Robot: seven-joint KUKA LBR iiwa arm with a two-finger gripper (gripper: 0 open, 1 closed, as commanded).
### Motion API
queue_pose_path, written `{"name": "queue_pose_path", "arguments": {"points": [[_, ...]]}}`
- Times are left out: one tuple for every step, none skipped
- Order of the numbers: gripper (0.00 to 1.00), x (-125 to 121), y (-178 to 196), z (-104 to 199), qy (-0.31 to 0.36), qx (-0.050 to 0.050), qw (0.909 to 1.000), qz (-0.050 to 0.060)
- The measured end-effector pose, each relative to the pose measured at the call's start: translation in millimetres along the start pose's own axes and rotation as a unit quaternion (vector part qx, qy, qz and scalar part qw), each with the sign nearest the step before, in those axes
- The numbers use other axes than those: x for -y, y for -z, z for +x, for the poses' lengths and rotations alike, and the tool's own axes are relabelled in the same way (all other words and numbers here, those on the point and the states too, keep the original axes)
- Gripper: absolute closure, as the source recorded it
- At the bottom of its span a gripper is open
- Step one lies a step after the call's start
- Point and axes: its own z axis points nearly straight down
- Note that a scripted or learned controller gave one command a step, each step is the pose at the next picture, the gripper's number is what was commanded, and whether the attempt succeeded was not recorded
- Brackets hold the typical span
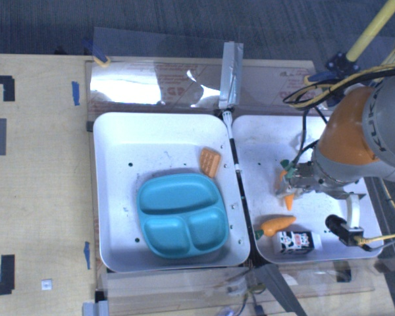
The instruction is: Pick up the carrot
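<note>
Camera view, bins: two shallow white bins side by side on the bench, left bin (112,176) and right bin (263,150), meeting at a central divider.
Carrot: orange toy carrot (277,225) lying flat near the front edge of the right bin, toward its front left corner, green tip pointing at the divider; fully in view, touched by nothing but the bin floor.
Carton: small black-and-white patterned box (295,241) just beside the carrot, hard against the front edge; print too small to read.
Gripper: gripper (288,188) over the middle of the right bin, reaching in from the right edge; fingertips blurred and partly lost under the wrist, so cannot tell whether apart or together. Small orange piece with a green speck at the tips; cannot tell whether part of the tool or a separate thing.
Arm: grey arm with orange band (345,133), cut off by the right side of the view, hiding the back right corner of the right bin.
Cables: yellow and black cables (316,87) looping past the back edge, ends hidden.
Tray: blue divided tray (182,214) toward the front of the left bin, three compartments.
Waffle: small orange ridged piece (210,161) just behind the tray, near the divider; looks like a toy waffle, hard to confirm.
</note>
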Motion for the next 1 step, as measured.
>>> {"name": "queue_pose_path", "arguments": {"points": [[1.0,-32.9,86.1,46.6,-0.131,0.0,0.9913,0.004]]}}
